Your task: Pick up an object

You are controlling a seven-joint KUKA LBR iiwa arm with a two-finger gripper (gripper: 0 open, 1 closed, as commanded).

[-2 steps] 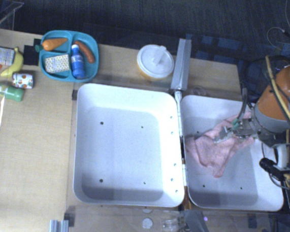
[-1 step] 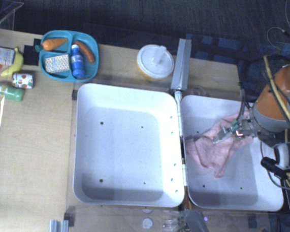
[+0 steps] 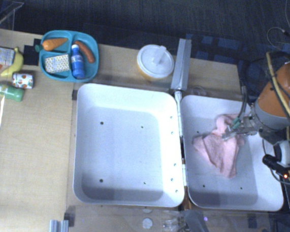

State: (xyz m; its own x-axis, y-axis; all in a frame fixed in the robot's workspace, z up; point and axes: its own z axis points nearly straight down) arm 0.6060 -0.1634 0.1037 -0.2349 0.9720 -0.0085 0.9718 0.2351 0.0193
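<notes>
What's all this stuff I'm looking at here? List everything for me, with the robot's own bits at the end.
White bins: 2, white, side by side on the bench; left bin, right bin.
Pink cloth: 1, pink, crumpled in the right bin.
Lidded cup: 1, white lid over yellow, behind the bins.
Divided tray: 1, blue, far left, holding toy food and a small blue bottle.
Banana: 1, yellow, left edge.
Small can: 1, white with red, beside the banana.
Green bottle: 1, green, lying at the left edge.
Arm: 1, grey with orange band, right side.
Gripper: 1, dark, at the cloth's upper edge.
</notes>
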